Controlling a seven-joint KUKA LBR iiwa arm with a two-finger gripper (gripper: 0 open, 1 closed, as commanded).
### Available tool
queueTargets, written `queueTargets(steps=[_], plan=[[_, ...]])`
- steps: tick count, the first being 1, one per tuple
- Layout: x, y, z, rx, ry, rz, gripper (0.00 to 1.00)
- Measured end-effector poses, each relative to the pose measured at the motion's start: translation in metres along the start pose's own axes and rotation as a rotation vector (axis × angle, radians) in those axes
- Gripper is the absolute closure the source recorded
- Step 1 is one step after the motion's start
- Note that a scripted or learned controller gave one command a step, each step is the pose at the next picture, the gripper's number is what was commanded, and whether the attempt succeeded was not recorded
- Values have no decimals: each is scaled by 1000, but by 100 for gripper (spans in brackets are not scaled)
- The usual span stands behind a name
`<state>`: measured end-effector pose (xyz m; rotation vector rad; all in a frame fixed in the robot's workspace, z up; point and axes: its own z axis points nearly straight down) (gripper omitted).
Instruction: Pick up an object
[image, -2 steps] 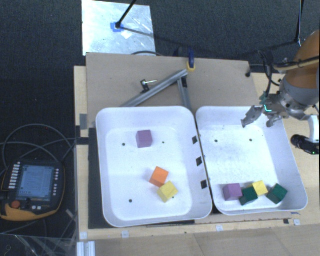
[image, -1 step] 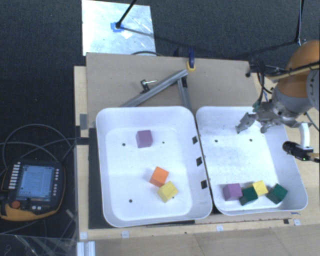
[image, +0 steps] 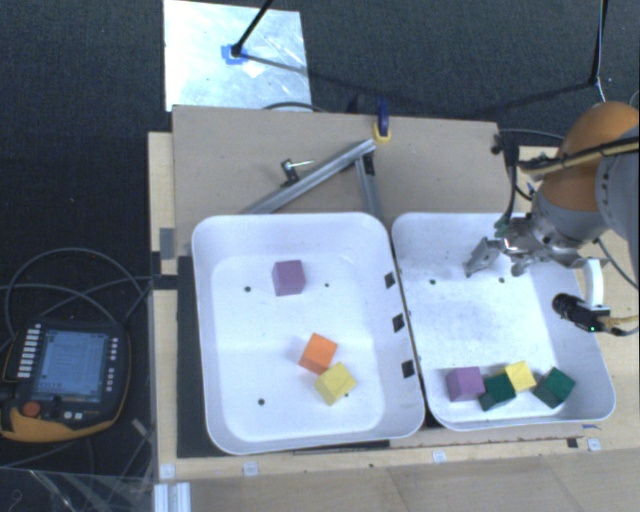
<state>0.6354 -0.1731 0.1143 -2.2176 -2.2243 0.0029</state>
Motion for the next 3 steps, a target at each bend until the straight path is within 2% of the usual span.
queueTargets(steps=[1,2,3], plan=[[0,0,25,-1,0,-1,0],[0,2,11,-7,-2,-3,100],[6,6,-36,-9,-1,-3,100]])
